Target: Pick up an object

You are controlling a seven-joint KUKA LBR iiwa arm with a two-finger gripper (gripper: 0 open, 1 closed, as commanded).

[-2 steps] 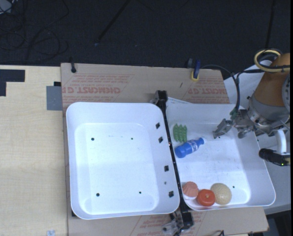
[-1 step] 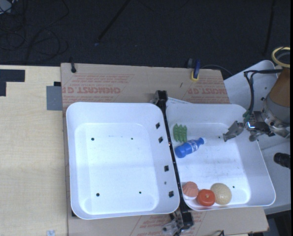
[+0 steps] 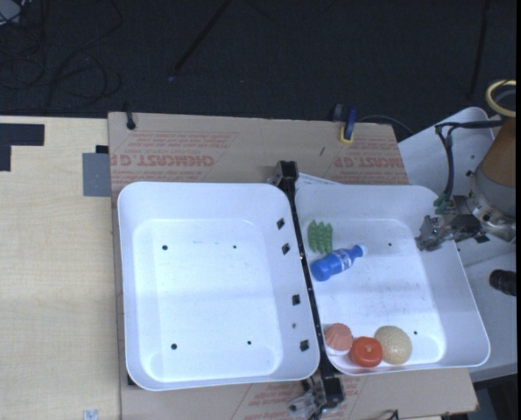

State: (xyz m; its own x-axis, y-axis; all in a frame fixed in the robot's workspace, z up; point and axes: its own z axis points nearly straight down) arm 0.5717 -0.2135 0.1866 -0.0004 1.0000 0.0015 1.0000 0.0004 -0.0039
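Note:
The right bin [image 3: 453, 296] holds a blue bottle [image 3: 334, 262] lying on its side near the divider. A small green ridged piece [image 3: 320, 234] lies just above the bottle. At the bin's front edge sit a pink round piece [image 3: 337, 336], a red tomato-like ball [image 3: 366, 351] and a pale yellow ball [image 3: 393, 343], close together. My gripper [image 3: 432, 232] hangs at the right bin's right rim, well apart from all of these, with nothing seen between its parts.
The left bin [image 3: 133, 234] stands beside the right one on a cardboard sheet [image 3: 242, 147]. A black divider strip [image 3: 299, 269] runs between the bins. The arm's orange band [image 3: 505, 151] is at the far right edge.

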